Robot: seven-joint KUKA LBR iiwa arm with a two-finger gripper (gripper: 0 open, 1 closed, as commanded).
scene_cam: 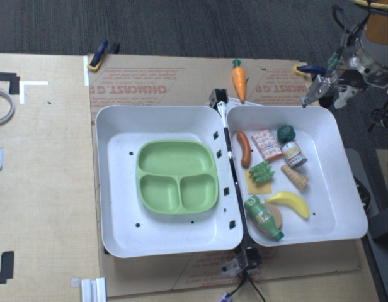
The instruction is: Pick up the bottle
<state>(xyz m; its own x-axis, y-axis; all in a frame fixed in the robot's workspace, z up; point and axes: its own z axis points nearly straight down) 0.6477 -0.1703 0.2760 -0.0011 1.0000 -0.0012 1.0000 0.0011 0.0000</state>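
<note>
Where it lies, glossy green bottle (263,217)

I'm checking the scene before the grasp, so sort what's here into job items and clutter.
Belongs to the job:
- green bottle, lying at the right bin's near left
- gripper, above the right bin's far rim

Just lying about:
- banana
- sausage
- tin can
- carrot, outside the bins
- green divided plate, in the left bin

1 fixed camera looks down at a slant from above the bench (43,187), taking in both white bins (112,187).
</note>
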